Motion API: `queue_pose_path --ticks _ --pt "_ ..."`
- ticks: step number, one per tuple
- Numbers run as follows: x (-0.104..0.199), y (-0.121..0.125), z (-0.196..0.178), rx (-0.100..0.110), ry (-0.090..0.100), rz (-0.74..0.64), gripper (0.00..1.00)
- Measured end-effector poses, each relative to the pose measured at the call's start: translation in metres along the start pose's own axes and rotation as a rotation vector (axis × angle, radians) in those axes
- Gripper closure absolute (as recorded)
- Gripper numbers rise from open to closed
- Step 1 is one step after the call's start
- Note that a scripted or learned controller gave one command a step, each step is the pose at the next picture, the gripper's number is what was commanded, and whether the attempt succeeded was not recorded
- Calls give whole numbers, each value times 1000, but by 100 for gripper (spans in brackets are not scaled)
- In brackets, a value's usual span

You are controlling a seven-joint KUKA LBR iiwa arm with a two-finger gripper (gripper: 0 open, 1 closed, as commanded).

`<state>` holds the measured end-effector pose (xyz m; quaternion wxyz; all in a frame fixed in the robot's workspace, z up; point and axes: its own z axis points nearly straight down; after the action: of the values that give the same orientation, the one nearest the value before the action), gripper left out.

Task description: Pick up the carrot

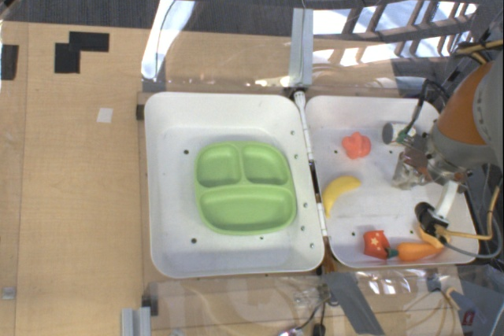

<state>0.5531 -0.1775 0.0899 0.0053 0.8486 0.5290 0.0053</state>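
Right bin (346,244), carrot (415,251), no writing

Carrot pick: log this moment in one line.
carrot: front of right bin, beside red toy | gripper: above bin, apart from carrot | not picked

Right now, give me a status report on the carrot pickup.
Tool over right bin, nothing seen held. Carrot at bin's near edge, untouched. Red toy touching it.

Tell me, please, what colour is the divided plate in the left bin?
Light green plate, seen in the camera view.
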Motion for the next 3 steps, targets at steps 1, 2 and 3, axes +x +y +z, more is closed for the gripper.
queue_pose_path --ticks 1,2,3 --pt "25 19 -10 10 -2 -44 100" --pt "27 20 -21 7 -2 -55 100" --pt "17 40 2 6 -1 -126 100"
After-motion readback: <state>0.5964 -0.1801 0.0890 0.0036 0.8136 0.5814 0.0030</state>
